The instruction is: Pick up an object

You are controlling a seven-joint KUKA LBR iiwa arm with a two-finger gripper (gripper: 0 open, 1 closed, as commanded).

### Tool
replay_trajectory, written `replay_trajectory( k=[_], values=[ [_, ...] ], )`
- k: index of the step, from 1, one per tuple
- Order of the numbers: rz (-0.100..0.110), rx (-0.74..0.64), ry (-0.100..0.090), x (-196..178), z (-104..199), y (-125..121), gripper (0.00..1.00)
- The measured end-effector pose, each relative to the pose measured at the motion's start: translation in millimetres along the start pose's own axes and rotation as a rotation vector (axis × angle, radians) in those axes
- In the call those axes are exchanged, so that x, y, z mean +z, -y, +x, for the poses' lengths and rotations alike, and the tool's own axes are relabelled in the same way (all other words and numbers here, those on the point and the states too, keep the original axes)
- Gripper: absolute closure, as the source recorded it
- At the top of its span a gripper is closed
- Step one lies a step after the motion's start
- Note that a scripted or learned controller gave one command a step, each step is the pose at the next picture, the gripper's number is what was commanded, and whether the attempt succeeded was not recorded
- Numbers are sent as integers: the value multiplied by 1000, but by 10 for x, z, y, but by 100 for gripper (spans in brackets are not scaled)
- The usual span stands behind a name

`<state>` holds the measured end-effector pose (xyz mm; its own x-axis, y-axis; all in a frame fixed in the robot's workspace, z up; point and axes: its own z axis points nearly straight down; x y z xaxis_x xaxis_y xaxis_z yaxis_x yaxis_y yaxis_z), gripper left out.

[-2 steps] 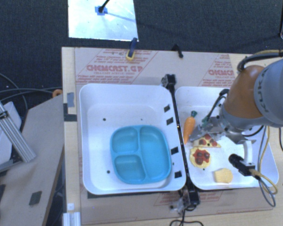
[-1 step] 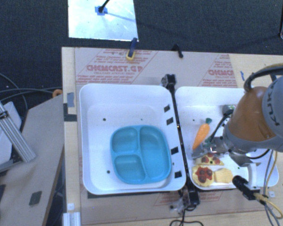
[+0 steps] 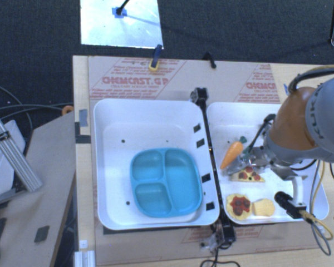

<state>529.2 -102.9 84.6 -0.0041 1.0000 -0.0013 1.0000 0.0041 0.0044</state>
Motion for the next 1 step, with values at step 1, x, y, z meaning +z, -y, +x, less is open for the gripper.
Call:
replay_trajectory(
  k=[1],
  values=[
    [-9,0,2,-1074,-50,-101,0]
  ],
)
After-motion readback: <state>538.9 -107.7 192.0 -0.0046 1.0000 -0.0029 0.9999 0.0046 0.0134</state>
